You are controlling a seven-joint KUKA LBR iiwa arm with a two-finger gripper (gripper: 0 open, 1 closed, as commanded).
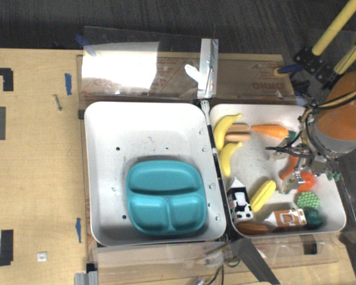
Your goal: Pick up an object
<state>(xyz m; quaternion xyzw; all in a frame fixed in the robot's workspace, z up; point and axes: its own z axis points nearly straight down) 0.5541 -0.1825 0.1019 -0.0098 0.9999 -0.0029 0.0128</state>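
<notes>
At the frame's right, the gripper (295, 174) hangs low in the right bin (258, 114), seemingly reaching for an orange-red toy (304, 177). Whether its pincer is apart or together, I cannot tell. The teal divided tray (165, 196) lies alone in the left bin (107, 123).

a tan bench (35, 159) carries two white bins side by side: the left bin (101, 129) and the right bin (338, 218), their rims touching. black tape marks (3, 79) and short blue strips (67, 83) lie on its left part.
</notes>
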